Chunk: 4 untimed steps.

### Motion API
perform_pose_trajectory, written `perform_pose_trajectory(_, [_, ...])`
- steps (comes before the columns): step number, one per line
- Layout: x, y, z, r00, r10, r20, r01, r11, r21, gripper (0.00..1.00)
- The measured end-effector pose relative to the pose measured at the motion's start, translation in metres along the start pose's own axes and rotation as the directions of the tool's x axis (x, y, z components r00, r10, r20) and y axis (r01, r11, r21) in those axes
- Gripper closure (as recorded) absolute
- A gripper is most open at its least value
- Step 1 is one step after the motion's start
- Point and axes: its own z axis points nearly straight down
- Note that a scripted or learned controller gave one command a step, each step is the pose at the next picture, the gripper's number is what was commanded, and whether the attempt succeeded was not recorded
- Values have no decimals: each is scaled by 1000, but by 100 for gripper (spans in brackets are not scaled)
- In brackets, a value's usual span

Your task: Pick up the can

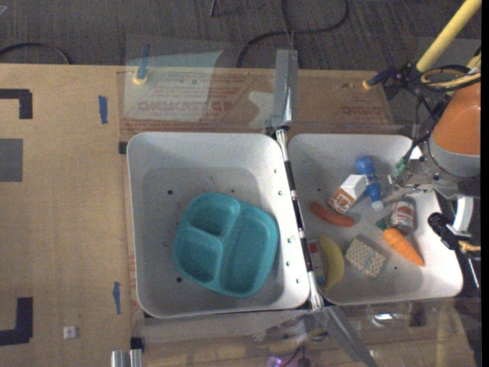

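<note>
Now, sweeping from the left, I see the left bin (pixel 153 167) holding a teal divided plate (pixel 226 243), which lies flat near the middle of the bin floor with its compartments facing up. A metal divider rail (pixel 294 212) runs between the two bins.

Moving on to the right bin (pixel 321 159), a banana (pixel 332 260) lies close to the left wall near the front, and a red chili-shaped piece (pixel 331 215) sits just behind it. A small white and orange carton (pixel 347 193) stands beside the chili, with a blue bottle-like object (pixel 367 176) just to its right. Nearer the front I see a cracker (pixel 365 256) lying flat, and to its right an orange carrot (pixel 403 247) pointing toward the front right corner.

The can (pixel 403 215) stands just behind the carrot, near the right side of this bin; it looks roughly upright, with a reddish label and a pale top.

The arm's orange band (pixel 458 121) fills the right edge, and the gripper (pixel 416 176) hangs below it, just behind the can and slightly to its right, close to it. From my feed the hardware there is dark and cluttered, so I cannot tell how its jaws are set, and I see nothing clearly between them.
</note>
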Motion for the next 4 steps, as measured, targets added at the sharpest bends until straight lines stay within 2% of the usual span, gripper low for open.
perform_pose_trajectory(1, [60,9,-115,984,-176,-4,176,984,10,100])
perform_pose_trajectory(2, [59,9,-115,985,-175,-4,175,985,11,0])
perform_pose_trajectory(3, [13,-27,-33,995,-98,-5,98,995,14,0])
perform_pose_trajectory(4, [3,-61,3,998,-55,-10,55,998,9,0])
